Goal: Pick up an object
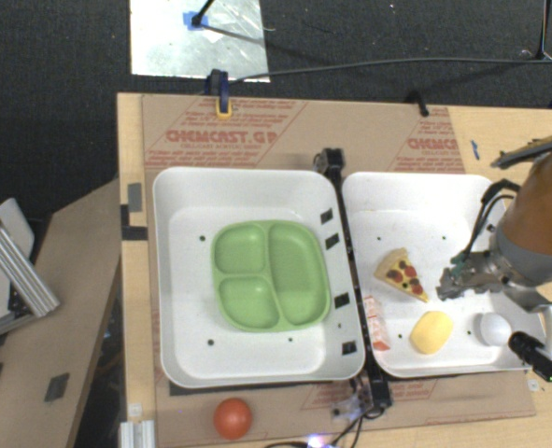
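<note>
Pizza slice [403,274], a small wedge with red dots on top, lies flat on the floor of the right bin [397,194], left of its middle and not far from the divider between the two bins. Just right of the slice hangs the hand [451,282], dark and low over the bin floor, apart from the slice; whether it is released or clenched, cannot tell. Grey arm [537,250] with orange band comes in from the right edge above the hand. Below and right of the slice sits a yellow lemon [431,332], near the bin's front wall. Right of the lemon, a small white ball [491,328]. Below and left of the slice, against the divider, a small red-and-white packet [375,326]. Left bin [177,250] holds a green divided plate [270,274] at its middle, well apart from the slice. Red ball [233,417] rests on the surface outside the bins, in front of the left bin.
</note>
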`<state>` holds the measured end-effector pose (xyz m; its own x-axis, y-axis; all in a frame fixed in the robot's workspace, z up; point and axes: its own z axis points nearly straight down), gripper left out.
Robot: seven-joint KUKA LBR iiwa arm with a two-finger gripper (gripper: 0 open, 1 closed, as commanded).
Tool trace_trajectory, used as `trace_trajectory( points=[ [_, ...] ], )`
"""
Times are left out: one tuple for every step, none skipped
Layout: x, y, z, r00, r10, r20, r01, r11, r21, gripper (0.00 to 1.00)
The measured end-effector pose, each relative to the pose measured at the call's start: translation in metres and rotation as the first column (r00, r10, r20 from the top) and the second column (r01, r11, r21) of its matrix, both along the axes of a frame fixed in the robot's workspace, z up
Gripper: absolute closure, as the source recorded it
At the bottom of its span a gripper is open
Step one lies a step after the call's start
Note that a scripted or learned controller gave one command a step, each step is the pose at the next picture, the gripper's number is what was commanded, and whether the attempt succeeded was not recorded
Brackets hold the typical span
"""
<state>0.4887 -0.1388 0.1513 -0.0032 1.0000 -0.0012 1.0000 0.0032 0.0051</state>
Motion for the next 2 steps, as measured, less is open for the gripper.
trace_trajectory(
  points=[
    [0.001, -0.008, 0.046, 1.0, 0.0, 0.002, 0.0, 1.0, -0.001, 1.0],
    [0.004, -0.002, 0.109, 1.0, 0.002, 0.004, -0.002, 1.0, -0.001, 1.0]
  ],
)
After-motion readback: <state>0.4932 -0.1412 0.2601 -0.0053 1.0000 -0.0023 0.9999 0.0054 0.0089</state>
